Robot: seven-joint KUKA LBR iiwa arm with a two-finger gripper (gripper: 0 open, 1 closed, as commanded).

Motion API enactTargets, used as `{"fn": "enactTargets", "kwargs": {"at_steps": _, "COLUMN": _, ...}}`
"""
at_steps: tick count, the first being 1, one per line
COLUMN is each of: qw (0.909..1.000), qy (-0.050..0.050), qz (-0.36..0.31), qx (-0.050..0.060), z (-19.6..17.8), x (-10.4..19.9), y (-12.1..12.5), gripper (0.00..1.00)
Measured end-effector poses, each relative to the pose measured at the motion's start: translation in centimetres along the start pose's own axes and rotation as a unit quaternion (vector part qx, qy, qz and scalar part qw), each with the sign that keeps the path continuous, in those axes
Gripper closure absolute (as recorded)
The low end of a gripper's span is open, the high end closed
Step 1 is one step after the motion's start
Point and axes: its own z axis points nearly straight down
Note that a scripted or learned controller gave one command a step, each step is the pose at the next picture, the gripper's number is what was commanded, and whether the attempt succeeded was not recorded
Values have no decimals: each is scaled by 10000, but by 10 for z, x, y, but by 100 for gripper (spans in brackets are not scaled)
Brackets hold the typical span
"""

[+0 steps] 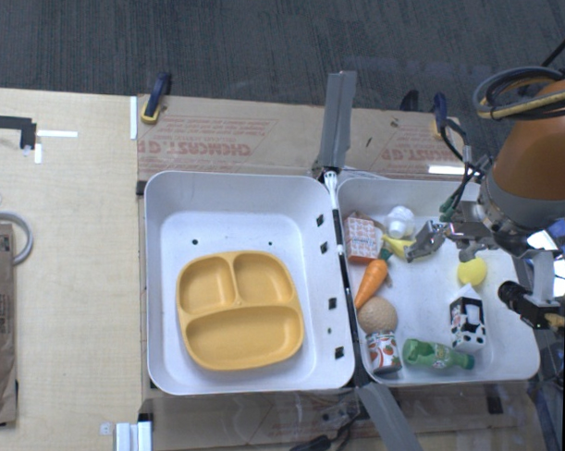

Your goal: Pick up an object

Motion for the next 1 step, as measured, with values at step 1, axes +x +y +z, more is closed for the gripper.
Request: {"fn": "enactTargets", "kwargs": {"at_steps": 1, "qw": 9967, "qy": 1, "qz": 813, "qx": 1, "z": 27, "x": -76, "y": -26, "gripper": 0}}
